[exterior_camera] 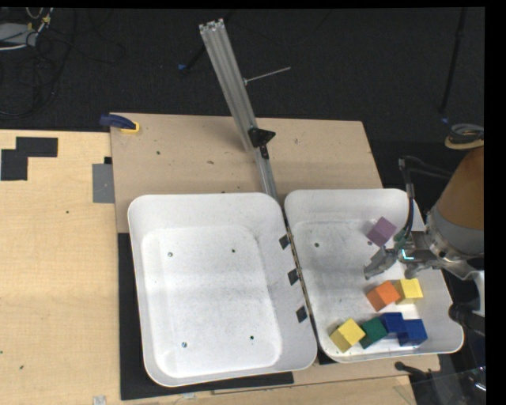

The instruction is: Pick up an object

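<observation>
Claw [385, 265] hovering low in the right bin [340, 207], fingers spreading apart and gripping nothing, purple block [382, 230] sitting just beside it, orange block [385, 295] and yellow block [411, 289] lying right below.

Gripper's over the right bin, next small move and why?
Probably lower a little onto the orange block. The gripper hangs just above it, between it and the purple block, with nothing between its fingers, and the orange block is nearest.

We see a robotics lab: a plywood bench [316, 154] with white bins [158, 237], an aluminium strut [233, 79], and loose cables [24, 24] far left.
</observation>
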You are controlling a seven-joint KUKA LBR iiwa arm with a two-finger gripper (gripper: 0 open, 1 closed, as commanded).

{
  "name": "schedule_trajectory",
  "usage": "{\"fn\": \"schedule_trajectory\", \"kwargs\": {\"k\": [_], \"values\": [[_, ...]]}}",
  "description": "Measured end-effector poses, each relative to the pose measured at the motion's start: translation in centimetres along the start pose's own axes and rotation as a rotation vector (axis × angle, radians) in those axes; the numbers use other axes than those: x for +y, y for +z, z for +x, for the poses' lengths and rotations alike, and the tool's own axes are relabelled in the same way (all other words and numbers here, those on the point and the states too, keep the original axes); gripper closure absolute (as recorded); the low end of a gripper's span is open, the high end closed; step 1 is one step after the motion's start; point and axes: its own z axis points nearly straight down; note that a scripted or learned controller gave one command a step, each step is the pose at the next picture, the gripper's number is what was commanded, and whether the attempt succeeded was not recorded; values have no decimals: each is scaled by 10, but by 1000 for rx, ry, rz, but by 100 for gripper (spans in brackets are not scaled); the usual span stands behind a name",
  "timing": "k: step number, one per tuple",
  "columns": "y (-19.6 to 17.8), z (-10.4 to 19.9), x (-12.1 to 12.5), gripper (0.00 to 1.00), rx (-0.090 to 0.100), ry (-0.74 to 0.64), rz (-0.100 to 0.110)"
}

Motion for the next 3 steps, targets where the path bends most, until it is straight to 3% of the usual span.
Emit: {"fn": "schedule_trajectory", "kwargs": {"k": [1, 3], "values": [[-2, -1, 1, 0, -1, 2, -5], [96, -5, -3, 0, -2, 3, -3]]}}
